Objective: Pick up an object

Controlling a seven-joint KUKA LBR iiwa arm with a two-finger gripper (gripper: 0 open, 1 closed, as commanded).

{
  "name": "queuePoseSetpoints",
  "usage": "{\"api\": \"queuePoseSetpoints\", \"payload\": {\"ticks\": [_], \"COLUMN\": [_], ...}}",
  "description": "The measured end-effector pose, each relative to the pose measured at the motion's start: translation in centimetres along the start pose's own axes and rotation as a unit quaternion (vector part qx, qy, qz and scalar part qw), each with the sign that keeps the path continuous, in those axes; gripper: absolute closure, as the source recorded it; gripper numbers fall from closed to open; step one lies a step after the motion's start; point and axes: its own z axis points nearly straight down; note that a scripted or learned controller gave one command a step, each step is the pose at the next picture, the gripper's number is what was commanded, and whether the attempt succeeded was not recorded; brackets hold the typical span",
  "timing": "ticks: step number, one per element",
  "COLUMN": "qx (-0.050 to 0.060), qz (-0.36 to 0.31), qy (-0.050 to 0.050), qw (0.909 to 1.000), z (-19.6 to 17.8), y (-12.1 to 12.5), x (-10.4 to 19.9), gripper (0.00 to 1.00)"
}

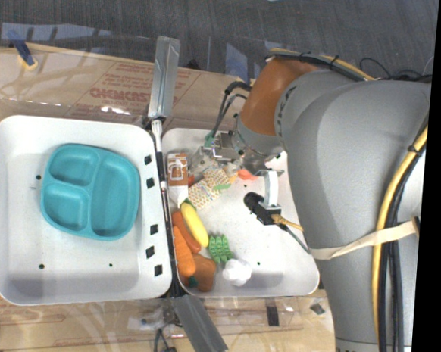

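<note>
In the camera view, you see the gripper (224,150) low in the far part of the right bin (294,255), at the end of the grey arm (343,158) that comes in from the right. It is a small metal cluster under the orange band, and whether it is released or clenched you cannot tell from here.

The things you may pick lie all in this right bin, mostly along its left wall. Just beside the gripper, toward you and a little left, is a waffle-patterned piece (208,189), and next to it a small brown box (178,168) against the wall. Whether the gripper touches the waffle-patterned piece is not clear. Further toward you lies the yellow banana (194,224), with its long axis running slantwise from far-left to near-right, then the orange carrots (184,252), a green toy (219,247) and a white lump (236,271) near the front.

In my judgement the nearest target is the waffle-patterned piece, so the coming move is short: toward the near-left from the gripper. The banana would need a longer move the same way.

The left bin (14,193) carries a teal divided plate (91,192), well apart from the gripper.
</note>
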Motion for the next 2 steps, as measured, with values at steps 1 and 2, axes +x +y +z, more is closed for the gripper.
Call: {"api": "queuePoseSetpoints", "payload": {"ticks": [1,2], "qx": [0.002,0.001], "qz": [-0.005,-0.037], "qy": [0.004,0.006], "qw": [1.0,0.9993], "z": [-0.9,-9.9], "y": [0.0,0.8], "x": [0.6,2.7], "gripper": [1.0,1.0]}}
